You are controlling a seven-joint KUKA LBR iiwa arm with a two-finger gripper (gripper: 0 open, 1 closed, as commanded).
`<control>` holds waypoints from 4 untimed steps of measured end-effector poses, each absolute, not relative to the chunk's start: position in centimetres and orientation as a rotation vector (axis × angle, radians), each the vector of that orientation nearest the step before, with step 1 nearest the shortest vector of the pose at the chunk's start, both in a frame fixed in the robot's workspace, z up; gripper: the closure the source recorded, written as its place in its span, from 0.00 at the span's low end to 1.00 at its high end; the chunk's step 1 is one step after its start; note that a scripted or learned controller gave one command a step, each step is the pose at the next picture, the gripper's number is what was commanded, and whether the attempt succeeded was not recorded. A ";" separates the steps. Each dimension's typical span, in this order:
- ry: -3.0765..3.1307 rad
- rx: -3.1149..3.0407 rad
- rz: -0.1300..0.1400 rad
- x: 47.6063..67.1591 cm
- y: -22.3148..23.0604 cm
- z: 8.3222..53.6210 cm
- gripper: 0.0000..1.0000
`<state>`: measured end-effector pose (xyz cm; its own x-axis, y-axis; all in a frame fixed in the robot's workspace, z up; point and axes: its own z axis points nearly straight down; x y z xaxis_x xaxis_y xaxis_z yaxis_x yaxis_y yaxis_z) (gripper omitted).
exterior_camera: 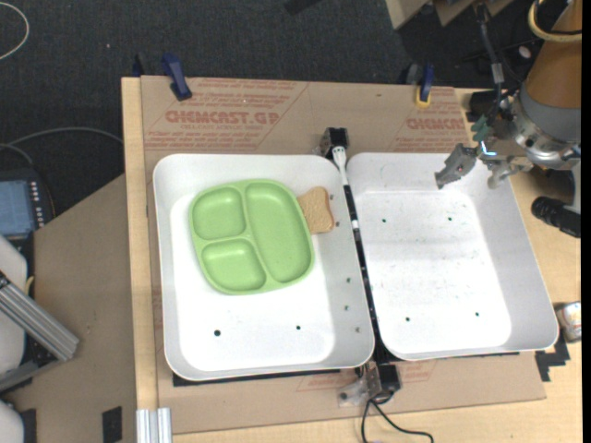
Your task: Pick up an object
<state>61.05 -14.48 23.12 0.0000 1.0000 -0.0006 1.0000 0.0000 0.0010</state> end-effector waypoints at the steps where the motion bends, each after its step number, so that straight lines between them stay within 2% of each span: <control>1: 2.213 2.205 0.019 59.9 -12.0 45.6 0.00; 2: 2.209 2.216 0.010 55.1 -14.7 53.8 0.00; 3: 2.224 2.222 0.001 47.6 -12.6 52.6 0.00; 4: 2.207 2.226 -0.001 47.9 -21.4 53.6 0.00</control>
